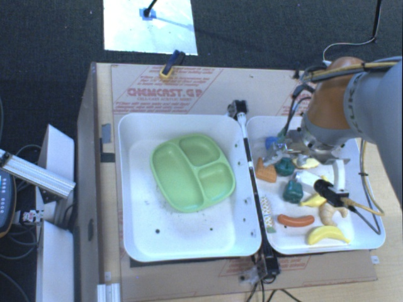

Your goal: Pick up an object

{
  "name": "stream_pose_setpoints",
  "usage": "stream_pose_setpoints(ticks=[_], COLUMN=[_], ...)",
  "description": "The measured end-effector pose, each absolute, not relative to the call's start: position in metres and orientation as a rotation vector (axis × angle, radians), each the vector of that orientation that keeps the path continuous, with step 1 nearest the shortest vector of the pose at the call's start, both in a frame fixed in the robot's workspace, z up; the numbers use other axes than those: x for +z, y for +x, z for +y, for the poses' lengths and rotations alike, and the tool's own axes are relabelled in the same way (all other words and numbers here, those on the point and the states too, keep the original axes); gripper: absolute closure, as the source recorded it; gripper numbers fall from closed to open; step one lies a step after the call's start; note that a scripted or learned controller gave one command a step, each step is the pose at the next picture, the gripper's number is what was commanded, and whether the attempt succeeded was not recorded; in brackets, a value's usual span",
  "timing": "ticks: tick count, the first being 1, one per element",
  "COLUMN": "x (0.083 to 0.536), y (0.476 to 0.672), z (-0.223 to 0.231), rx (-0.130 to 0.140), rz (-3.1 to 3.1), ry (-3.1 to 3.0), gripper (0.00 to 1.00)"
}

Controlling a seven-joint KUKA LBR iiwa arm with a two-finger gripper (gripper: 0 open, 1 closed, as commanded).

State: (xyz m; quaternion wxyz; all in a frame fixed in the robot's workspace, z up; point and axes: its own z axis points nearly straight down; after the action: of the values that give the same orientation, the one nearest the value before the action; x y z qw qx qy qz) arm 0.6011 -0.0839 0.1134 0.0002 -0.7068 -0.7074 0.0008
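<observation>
My gripper hangs low over the back of the right bin, under the grey arm with its orange band. Just below it lie a teal toy, an orange wedge and a small yellow piece. A blue piece sits at its left side. Further forward are a second teal toy, a red sausage, a yellow banana, a beige lump and another yellow piece. I see nothing clearly between the fingers.
The left bin holds a green divided plate. A black divider rail runs between the two bins. A yellow and black tool lies on the cardboard behind the bins.
</observation>
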Motion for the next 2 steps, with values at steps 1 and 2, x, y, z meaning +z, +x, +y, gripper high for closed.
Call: stream_pose_setpoints(ticks=[1, 2], x=[0.079, 0.089], y=[0.659, 0.658], z=[-0.091, -0.092], rx=[0.049, 0.058], rz=[-2.185, -2.186], ry=[-2.206, -2.198], gripper=[0.00, 1.00])
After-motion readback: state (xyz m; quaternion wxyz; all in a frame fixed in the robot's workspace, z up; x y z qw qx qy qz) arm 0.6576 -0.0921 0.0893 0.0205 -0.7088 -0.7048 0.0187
